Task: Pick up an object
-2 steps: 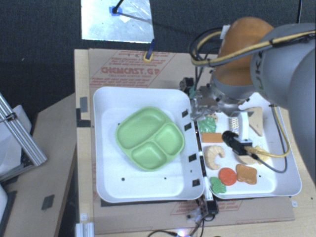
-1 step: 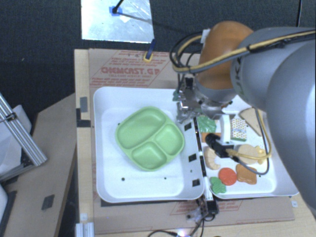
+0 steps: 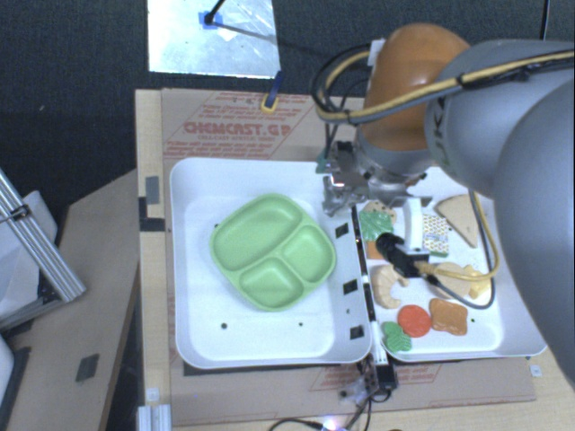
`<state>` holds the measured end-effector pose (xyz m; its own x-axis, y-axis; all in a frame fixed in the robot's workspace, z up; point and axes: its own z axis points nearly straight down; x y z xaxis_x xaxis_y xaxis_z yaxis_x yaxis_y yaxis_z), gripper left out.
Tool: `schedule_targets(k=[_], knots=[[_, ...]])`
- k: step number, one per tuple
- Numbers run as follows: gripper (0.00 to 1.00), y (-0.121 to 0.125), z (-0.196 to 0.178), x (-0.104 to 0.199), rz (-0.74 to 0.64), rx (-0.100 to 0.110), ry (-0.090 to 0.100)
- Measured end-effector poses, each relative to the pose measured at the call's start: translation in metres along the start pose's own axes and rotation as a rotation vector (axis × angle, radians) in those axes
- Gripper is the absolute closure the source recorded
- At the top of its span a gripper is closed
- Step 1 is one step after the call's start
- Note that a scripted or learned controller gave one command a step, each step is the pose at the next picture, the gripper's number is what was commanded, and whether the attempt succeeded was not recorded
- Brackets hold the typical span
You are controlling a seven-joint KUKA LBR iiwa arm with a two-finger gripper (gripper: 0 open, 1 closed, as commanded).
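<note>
In the right bin's point(image 3: 519, 332) far left corner, just beside the divider, lies a small speckled piece point(image 3: 377, 215), tan and green. The gripper point(image 3: 352, 196) hangs right over it, so it is the likeliest pick. It looks like toy food: probably light, stiff and flat, with little to catch. A pinch across its short width, kept clear of the bin wall, would suit it best. Whether the gripper is parted, closed or gripping anything cannot be told, as the wrist hides it.

A checkered piece point(image 3: 435, 233) and a tan wedge point(image 3: 461, 218) lie toward the bin's far right. A beige curl point(image 3: 388, 285) and a yellow piece point(image 3: 469, 283) sit mid-bin. A red disc point(image 3: 414, 319), orange piece point(image 3: 448, 316) and green piece point(image 3: 396, 336) crowd the near left corner, close enough to hamper a grasp. In the left bin point(image 3: 193, 277) a green plate point(image 3: 272, 251) rests near the middle.
</note>
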<state>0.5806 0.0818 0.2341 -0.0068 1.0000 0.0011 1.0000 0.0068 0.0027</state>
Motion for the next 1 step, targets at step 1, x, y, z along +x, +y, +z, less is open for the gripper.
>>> schedule_targets(k=[1], knots=[[1.00, -0.0073, 0.0189, -0.0012, 0.005, 0.004, -0.002]])
